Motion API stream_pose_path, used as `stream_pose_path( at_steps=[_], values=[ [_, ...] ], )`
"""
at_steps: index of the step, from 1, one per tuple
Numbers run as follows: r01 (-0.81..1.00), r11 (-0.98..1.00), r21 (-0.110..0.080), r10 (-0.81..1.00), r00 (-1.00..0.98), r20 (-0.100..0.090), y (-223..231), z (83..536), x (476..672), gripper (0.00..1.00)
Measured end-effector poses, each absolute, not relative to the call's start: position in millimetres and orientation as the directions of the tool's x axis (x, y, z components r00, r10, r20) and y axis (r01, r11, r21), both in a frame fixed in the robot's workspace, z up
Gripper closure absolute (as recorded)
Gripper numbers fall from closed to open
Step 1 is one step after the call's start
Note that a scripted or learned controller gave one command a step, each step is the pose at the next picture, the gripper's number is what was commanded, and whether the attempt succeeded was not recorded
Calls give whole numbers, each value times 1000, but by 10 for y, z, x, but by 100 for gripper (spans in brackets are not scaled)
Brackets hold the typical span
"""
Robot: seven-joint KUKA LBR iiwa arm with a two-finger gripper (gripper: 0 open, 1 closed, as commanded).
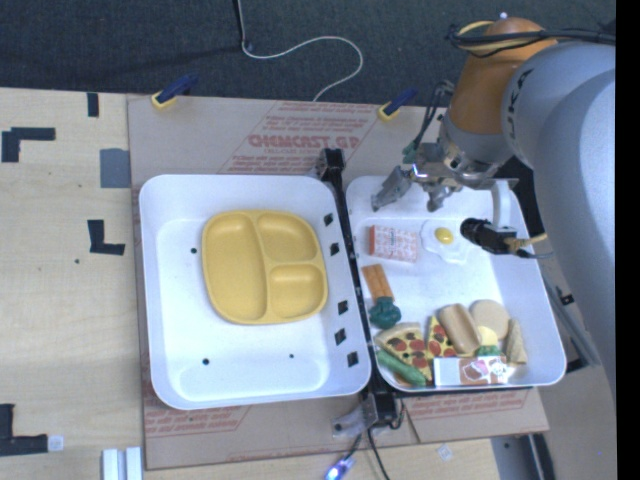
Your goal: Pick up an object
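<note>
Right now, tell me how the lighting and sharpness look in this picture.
Camera view: lighting is even and soft, with faint shadows under the yellow plate; the white bins' glossy floors wash out slightly; the arm's near bulk at the right looks soft; the hand and small food toys are low in detail.

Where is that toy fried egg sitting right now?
The fried egg lies in the right bin, near its far end, just right of the pink cracker packet and below the tool.
</note>
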State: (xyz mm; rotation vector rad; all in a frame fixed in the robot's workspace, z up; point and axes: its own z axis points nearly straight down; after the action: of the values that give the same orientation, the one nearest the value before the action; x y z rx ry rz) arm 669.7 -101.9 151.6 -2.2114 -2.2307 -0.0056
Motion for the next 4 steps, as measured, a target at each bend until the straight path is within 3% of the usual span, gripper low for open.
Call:
stream_pose_path(
  at_steps=[1, 2, 3, 4],
  values=[
    [1000, 5, -1, 1000, -5, 2, -632, 1864, 6364, 0],
    [1000, 2, -2, 1000, -2, 0, -691, 1839, 6330, 0],
    [1000, 0, 5, 1000, 0, -5, -970, 815, 6518, 0],
    [1000, 3, 14, 1000, -3, -3, -945, 1012, 6552, 100]
  ],
)
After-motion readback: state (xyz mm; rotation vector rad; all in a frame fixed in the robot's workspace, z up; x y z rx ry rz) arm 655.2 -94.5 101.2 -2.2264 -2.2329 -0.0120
